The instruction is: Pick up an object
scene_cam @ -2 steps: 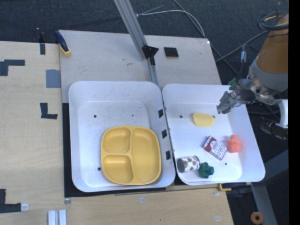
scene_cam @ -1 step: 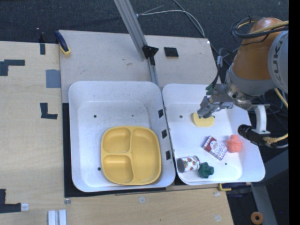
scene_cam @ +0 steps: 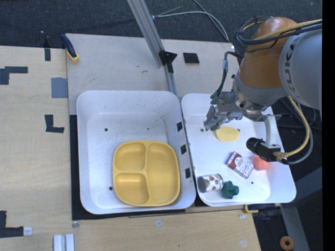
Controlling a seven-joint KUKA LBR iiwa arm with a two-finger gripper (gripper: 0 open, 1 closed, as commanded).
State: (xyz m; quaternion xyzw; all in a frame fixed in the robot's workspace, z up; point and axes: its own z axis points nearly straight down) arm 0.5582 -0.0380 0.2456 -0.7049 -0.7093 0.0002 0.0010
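My gripper (scene_cam: pixel 215 121) hangs low over the back of the right bin (scene_cam: pixel 196 140), just left of a flat yellow object (scene_cam: pixel 228 134) lying on the bin floor. Its dark fingers point down beside that object's left edge, and nothing shows between them. Further forward in the same bin lie a small red and white packet (scene_cam: pixel 240 165), an orange-red object (scene_cam: pixel 260 163) partly under the arm's black fitting, a little jar on its side with a red and white label (scene_cam: pixel 210 183), and a green lump (scene_cam: pixel 230 191).
The left bin (scene_cam: pixel 94 135) holds a yellow divided plate (scene_cam: pixel 146 172) at its front. A slanted metal pole (scene_cam: pixel 149 25) rises from between the bins at the back. Cables loop around the arm on the right.
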